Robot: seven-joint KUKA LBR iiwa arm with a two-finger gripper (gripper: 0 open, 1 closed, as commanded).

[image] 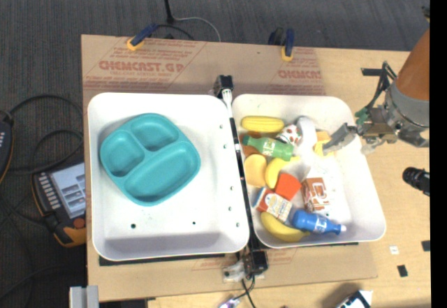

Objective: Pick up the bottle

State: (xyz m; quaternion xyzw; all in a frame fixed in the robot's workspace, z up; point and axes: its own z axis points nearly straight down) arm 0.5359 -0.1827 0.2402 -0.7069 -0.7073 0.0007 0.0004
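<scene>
While the gripper (340,137) hangs with fingers apart and holding nothing at the right bin's (372,191) two o'clock rim, the blue bottle (316,223) lies at five o'clock, best straddled across its body

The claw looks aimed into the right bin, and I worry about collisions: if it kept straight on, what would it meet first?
Probably the white rounded item near the bin's back, just left of the claw. Height is unclear from above, so it might pass over it.
</scene>
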